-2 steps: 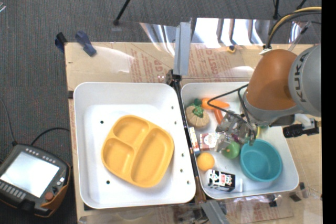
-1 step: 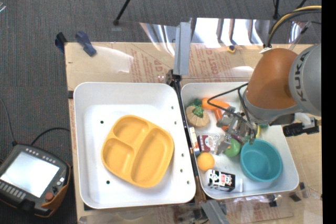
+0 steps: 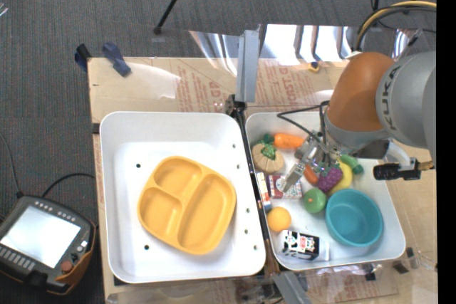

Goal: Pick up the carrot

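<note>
The carrot (image 3: pixel 289 141), orange with a green top at its left end, lies on its side near the back of the right bin (image 3: pixel 394 224). My gripper (image 3: pixel 302 169) hangs low over the crowded middle of that bin, just in front of the carrot and a little to its right. It is in among the toy foods, and the carrot is apart from it. The grey arm with its orange band (image 3: pixel 360 92) reaches in from the right above it.
Around the gripper are a tan round food (image 3: pixel 269 159), purple grapes (image 3: pixel 330 179), a yellow fruit (image 3: pixel 347 175), a green apple (image 3: pixel 313 201) and a red box (image 3: pixel 275 186). A teal bowl (image 3: pixel 354 218), an orange (image 3: pixel 278 218) and a milk carton (image 3: pixel 303 244) sit nearer the front. The left bin (image 3: pixel 121 153) holds a yellow divided plate (image 3: pixel 187 204).
</note>
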Motion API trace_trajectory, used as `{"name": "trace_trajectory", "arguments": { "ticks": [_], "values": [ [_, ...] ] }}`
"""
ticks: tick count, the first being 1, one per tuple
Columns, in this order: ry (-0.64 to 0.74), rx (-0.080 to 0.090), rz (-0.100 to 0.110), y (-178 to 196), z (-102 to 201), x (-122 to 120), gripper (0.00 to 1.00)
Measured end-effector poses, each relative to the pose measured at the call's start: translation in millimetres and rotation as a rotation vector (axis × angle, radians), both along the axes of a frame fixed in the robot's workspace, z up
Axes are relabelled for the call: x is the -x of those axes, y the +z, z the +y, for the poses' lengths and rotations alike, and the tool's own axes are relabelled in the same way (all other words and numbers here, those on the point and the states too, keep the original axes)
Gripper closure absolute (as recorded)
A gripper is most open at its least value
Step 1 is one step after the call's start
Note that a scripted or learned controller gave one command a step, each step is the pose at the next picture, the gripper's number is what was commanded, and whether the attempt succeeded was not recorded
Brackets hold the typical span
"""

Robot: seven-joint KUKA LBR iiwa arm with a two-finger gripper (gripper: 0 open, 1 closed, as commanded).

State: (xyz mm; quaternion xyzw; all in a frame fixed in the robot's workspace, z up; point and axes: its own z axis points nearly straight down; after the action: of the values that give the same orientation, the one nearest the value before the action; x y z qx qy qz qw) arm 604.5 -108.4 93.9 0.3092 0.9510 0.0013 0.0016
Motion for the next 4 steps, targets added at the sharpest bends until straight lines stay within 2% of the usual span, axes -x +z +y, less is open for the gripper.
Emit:
{"name": "trace_trajectory", "arguments": {
  "ticks": [1, 2, 3, 4],
  "values": [
    [-0.250, 0.003, -0.003, 0.6, 15.9, -27.4, 0.00],
    [-0.493, -0.006, 0.007, -0.4, -1.3, -35.6, 0.00],
    [-0.664, 0.002, 0.002, -0.2, 12.5, -41.2, 0.00],
    [-0.432, 0.002, 0.010, 3.7, -36.3, -37.2, 0.00]
  ]
}}
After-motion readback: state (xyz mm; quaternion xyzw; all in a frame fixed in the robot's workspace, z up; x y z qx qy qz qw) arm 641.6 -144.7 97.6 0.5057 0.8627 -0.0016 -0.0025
